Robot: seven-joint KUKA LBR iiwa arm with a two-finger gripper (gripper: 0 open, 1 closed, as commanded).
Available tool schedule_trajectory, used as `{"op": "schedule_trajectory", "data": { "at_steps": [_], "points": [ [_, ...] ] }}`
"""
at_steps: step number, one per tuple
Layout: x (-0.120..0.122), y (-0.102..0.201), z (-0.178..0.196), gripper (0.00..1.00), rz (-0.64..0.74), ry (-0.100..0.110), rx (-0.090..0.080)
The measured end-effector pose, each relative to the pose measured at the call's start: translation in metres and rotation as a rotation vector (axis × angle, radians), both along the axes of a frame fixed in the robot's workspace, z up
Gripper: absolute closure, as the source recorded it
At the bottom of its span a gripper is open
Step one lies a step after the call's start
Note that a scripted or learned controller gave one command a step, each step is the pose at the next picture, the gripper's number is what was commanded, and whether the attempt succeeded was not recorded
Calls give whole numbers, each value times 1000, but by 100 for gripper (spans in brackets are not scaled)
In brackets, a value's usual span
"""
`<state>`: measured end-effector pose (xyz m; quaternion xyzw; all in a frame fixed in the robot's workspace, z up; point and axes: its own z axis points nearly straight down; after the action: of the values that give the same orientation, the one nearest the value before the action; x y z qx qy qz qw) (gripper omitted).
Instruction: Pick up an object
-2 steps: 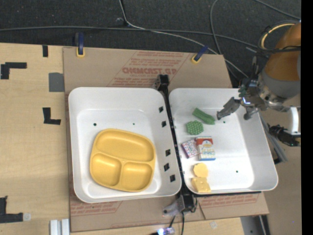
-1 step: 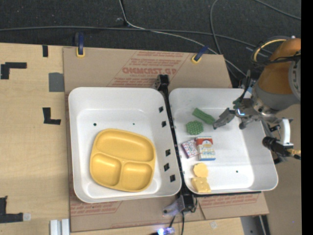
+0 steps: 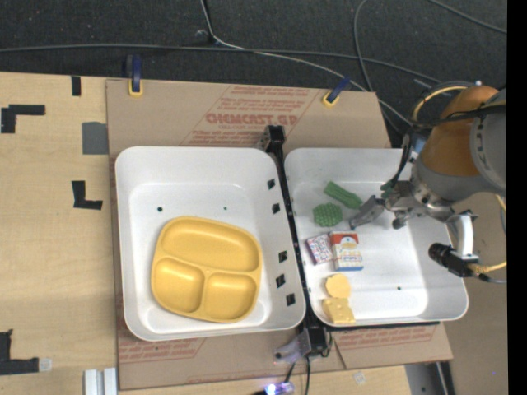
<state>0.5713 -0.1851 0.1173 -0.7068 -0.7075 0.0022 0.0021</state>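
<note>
A yellow three-compartment plastic tray (image 3: 207,268) lay in the left white bin (image 3: 132,171). In the right white bin (image 3: 440,303), along its left edge, sat a green rectangular block (image 3: 342,194), a green round textured disc (image 3: 327,214), a small purple-patterned packet (image 3: 319,248), a red-and-white carton (image 3: 347,250) and yellow pieces (image 3: 338,296). The gripper (image 3: 380,211) hung near the block, its fingers spread, grasping nothing.

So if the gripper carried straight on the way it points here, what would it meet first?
The gripper points toward the view's left and slightly down, so it would probably meet the round green object first; the green block lies just above that line. Its height over the bin floor is unclear.
</note>
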Motion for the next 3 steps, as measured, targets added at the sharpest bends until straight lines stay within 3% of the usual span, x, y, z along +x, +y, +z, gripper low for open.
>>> {"op": "schedule_trajectory", "data": {
  "at_steps": [1,2,3],
  "points": [
    [0,0,-33,0,1,-6,-2],
    [2,0,-21,100,1,-10,-4],
    [7,-4,23,100,0,-9,-1]
  ]
}}
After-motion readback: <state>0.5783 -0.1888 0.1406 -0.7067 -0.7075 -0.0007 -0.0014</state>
